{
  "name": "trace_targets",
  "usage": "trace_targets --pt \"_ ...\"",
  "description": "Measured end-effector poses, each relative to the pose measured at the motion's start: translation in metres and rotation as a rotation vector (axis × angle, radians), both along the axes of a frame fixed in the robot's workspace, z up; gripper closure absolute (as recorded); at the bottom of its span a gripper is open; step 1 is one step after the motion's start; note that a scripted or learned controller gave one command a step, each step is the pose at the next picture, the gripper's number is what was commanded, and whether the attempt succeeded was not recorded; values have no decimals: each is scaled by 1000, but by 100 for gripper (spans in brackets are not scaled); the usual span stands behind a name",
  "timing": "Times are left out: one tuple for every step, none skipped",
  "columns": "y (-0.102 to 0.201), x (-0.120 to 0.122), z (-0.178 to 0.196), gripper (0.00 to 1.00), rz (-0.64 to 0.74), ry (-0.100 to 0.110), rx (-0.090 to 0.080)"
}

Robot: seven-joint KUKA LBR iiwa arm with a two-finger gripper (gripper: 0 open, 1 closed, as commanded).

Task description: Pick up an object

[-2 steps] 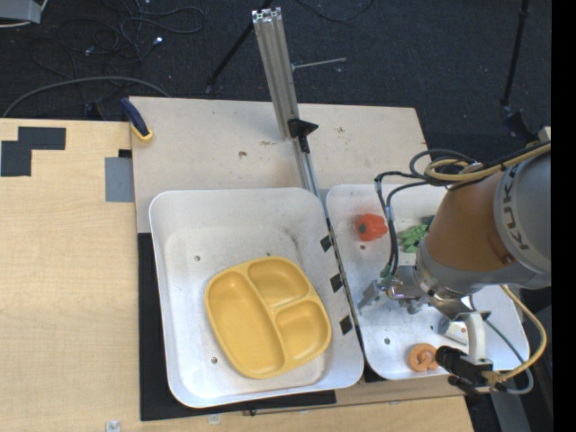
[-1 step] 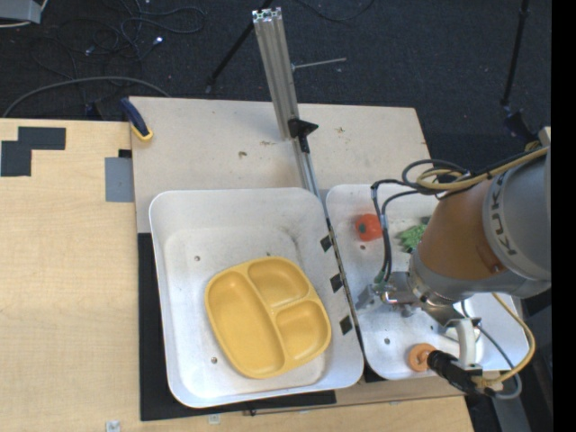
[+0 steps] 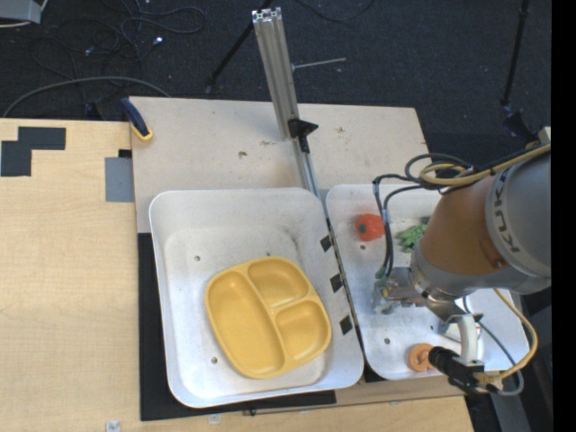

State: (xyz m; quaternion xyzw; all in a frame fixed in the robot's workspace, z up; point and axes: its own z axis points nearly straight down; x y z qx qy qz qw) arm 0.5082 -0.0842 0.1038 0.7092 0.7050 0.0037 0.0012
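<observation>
Camera view: fingers [image 3: 389, 297], spread unclear, low in the right bin [image 3: 360, 349], near the tomato [image 3: 368, 228].

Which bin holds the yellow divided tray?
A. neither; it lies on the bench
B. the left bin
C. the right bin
B: the tray lies flat inside the left bin, while the arm reaches over the right bin.

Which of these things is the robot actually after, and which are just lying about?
For the job: gripper, red tomato-like toy, green leafy toy, small orange piece, right bin.

Lying about: yellow divided tray, left bin, metal post.
</observation>
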Motion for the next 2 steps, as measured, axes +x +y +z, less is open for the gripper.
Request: trace_targets --pt "3 9 58 100 7 5 -4" --pt "-1 15 119 100 7 4 -4"
